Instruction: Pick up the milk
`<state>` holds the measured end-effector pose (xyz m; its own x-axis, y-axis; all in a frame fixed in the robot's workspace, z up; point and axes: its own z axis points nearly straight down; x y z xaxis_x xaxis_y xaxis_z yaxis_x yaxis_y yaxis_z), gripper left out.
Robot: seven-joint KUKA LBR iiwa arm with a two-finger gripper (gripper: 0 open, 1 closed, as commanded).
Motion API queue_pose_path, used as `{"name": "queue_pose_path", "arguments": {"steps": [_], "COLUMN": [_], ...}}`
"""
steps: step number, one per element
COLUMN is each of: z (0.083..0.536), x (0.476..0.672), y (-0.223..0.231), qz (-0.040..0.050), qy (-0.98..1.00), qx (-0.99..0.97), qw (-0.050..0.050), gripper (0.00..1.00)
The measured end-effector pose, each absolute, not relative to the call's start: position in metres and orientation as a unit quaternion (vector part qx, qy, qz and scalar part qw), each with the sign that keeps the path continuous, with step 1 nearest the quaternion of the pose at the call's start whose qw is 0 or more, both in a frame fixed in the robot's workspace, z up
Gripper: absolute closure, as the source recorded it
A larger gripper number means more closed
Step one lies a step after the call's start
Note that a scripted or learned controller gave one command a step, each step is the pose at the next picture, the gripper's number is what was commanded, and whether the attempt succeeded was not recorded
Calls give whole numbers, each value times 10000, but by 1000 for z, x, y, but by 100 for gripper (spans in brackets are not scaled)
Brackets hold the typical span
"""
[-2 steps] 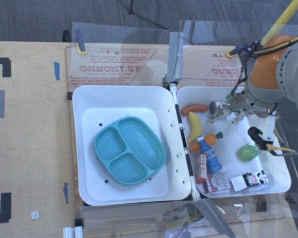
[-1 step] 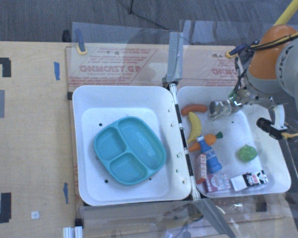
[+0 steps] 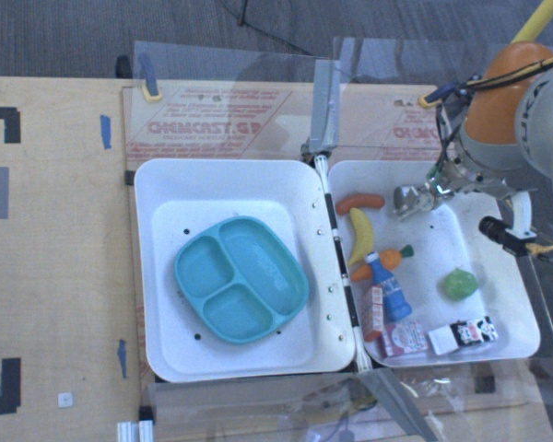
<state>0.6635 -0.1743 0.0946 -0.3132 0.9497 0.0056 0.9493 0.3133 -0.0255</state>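
The grey arm's metal gripper [image 3: 411, 199] is hanging over the far part of the right white bin [image 3: 525, 325], beside a red sausage [image 3: 360, 202]; whether its fingers are open or closed, I cannot tell. The small white milk carton with black cow patches [image 3: 463, 335] is lying at that bin's near edge, well apart from the gripper, next to a pink box [image 3: 404, 337]. A teal divided plastic tray [image 3: 241, 278] is sitting in the left bin [image 3: 157, 191].

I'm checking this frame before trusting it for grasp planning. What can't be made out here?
- Gripper: small and glare-washed in the camera view, so its finger state is unreadable.
- Milk: print too small to read.
- Pink carton: partly overlapped by the blue bottle.
- Arm: cut off by the right edge.
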Motion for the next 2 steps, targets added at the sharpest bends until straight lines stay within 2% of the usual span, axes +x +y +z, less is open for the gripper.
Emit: {"name": "queue_pose_path", "arguments": {"steps": [1, 2], "z": [213, 212], "x": [668, 668], "y": [-79, -79], "qz": [-6, 1], "qy": [-8128, -8128], "qx": [-5826, -5825], "qw": [-8, -3], "gripper": [100, 0]}}
